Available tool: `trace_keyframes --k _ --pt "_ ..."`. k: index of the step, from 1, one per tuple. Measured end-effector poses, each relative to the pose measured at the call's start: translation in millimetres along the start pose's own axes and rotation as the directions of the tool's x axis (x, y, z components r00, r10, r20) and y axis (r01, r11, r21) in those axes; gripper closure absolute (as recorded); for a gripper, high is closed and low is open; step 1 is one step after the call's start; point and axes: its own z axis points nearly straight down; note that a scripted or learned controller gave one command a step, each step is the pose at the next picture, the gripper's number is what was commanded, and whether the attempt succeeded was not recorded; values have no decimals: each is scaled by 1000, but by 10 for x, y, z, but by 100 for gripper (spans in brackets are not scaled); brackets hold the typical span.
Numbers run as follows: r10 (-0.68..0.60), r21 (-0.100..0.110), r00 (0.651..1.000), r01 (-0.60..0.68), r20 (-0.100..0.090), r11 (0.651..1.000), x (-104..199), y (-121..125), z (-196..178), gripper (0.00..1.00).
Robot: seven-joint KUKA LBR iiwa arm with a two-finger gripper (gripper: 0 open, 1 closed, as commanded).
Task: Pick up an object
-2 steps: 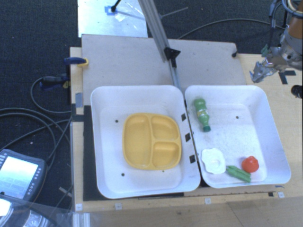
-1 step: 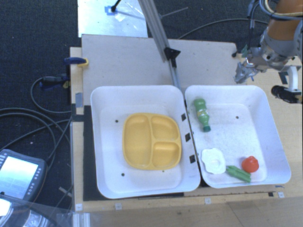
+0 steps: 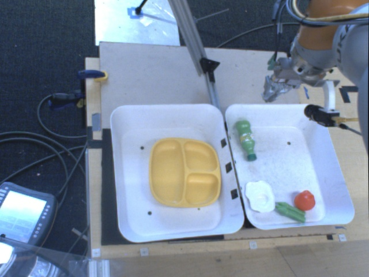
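Observation:
My gripper hangs above the far edge of the right bin, well clear of everything in it. Inside that bin a green bottle lies near the left wall. A white fried-egg toy rests at the front left. Beside it lies a small green vegetable piece, and a red tomato sits just right of that. Nothing is visible between the gripper's fingers.
The left bin holds a yellow divided plate. A grey pole slants across the back of the bench. Cables and a pendant lie on the floor at the left.

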Motion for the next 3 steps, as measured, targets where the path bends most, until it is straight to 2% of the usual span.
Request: trace_keyframes --k 2,3 --pt "0 0 1000 0 -1 1000 1130 -141 10 100" --pt "0 -3 1000 0 0 1000 1632 -10 -45 100"
